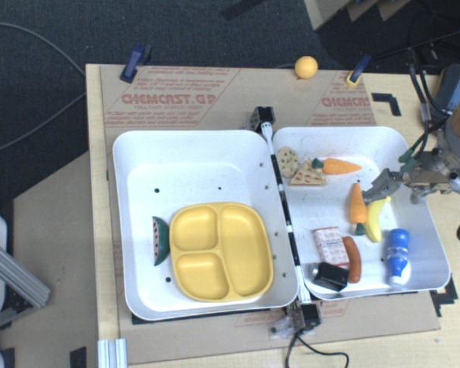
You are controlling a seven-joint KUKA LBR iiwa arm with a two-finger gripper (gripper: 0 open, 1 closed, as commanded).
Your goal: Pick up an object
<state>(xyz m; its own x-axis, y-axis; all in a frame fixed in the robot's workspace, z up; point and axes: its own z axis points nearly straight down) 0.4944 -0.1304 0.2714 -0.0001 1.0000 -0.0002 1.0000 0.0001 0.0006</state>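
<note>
Right bin (pixel 414 274): gripper (pixel 385 184), fingers spread and holding nothing, poised over a banana (pixel 376 216) lying against a small carrot (pixel 356 204). Blue bottle (pixel 397 256) and sausage (pixel 353 257) crowd below; open floor lies toward the far wall.

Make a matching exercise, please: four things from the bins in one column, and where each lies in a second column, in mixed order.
Things:
1. yellow tray
2. blue bottle
3. watermelon slice
4. carrot

Places:
A. right bin, near its front right corner
B. partly under the tray's left edge
C. middle of the left bin
D. right bin, near its back wall

Pairs: 1-C, 2-A, 3-B, 4-D
</note>
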